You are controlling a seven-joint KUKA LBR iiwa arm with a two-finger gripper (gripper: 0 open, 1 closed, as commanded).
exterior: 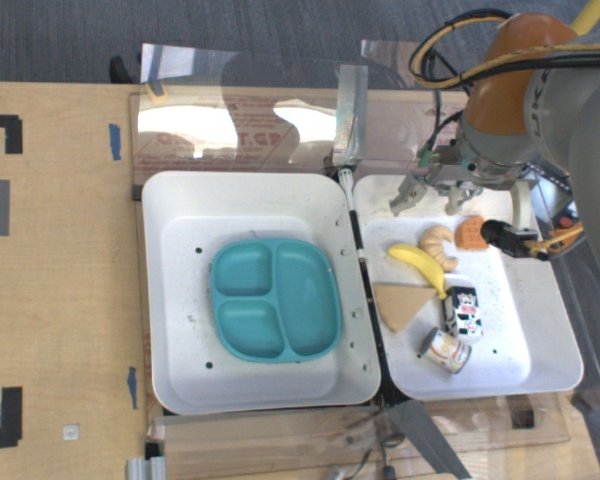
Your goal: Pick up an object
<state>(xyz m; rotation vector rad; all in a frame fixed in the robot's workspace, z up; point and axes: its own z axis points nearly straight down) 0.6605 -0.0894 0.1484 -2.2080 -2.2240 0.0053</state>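
Note:
My gripper (pixel 431 199) hangs over the back of the right bin (pixel 540 363), its two fingers spread open with nothing between them. Just in front of it lie a tan croissant (pixel 439 239) and an orange round piece (pixel 471 233). A yellow banana (pixel 421 265) lies a little nearer the bin's middle. Further forward are a tan wedge (pixel 397 304), a small black-and-white carton (pixel 464 311) and a tipped can (pixel 447 351).
The left bin (pixel 170 268) holds a teal divided plate (pixel 276 299). A metal divider (pixel 350 128) stands at the back between the bins. The arm's grey body and orange band (pixel 520 58) with looping cables rise over the right bin's back right.

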